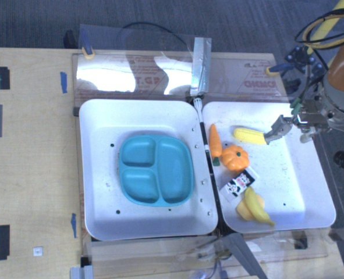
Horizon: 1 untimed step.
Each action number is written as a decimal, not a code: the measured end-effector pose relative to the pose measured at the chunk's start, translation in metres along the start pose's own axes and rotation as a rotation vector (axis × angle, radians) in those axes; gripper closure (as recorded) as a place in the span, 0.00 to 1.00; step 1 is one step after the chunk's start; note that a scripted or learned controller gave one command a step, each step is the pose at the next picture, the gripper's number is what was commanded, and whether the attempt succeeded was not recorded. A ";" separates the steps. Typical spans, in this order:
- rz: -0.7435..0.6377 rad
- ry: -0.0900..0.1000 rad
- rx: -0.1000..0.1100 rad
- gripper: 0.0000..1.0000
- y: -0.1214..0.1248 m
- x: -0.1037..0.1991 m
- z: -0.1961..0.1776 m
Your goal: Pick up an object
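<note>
Right bin (311, 173): the tool (275, 133) hovers at the upper part, its tip just right of the corn cob (248, 135); whether it is open cannot be told. Carrot (215, 142), orange (236, 158), small carton (240, 183) and banana (253, 207) lie lower left. Left bin (102, 121) holds a blue tray (157, 169).

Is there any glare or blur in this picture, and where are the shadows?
In the camera view, strong glare lies on the clear sheet behind the left bin; the light is even and soft, with faint shadows beside the blue plate and under the banana; the tool near the corn looks slightly blurred; the toys are reasonably sharp.
</note>
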State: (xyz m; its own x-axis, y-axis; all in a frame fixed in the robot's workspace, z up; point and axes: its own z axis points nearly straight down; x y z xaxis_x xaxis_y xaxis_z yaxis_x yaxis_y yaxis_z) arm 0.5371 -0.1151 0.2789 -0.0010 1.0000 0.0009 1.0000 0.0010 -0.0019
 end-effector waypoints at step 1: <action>-0.186 0.001 0.004 0.00 0.022 0.028 0.079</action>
State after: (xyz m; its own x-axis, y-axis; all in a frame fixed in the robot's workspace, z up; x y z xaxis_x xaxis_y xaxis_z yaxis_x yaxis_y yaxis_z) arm 0.5585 -0.0867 0.2003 -0.1863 0.9825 0.0028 0.9825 0.1863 -0.0060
